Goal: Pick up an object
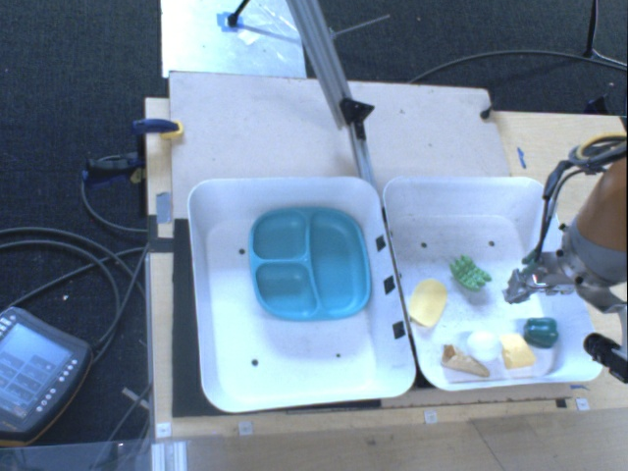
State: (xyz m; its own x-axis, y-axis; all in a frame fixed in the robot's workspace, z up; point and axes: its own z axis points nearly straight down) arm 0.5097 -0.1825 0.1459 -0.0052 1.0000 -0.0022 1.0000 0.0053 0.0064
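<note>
Lying in rt bin (461, 199): dk green rounded obj (541, 332), glossy, just below jaws (520, 287).

Grey arm (597, 263), orange band, metallic end effector (520, 287).

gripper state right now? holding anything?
Gripper: cannot be told whether open or closed. It sits over the right bin, above the dark green object; nothing visibly held.

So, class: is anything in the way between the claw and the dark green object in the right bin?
Nothing visible. The claw sits above the dark green object, with bare white bin floor between them. The yellow block lies beside it, not in the path.
</note>
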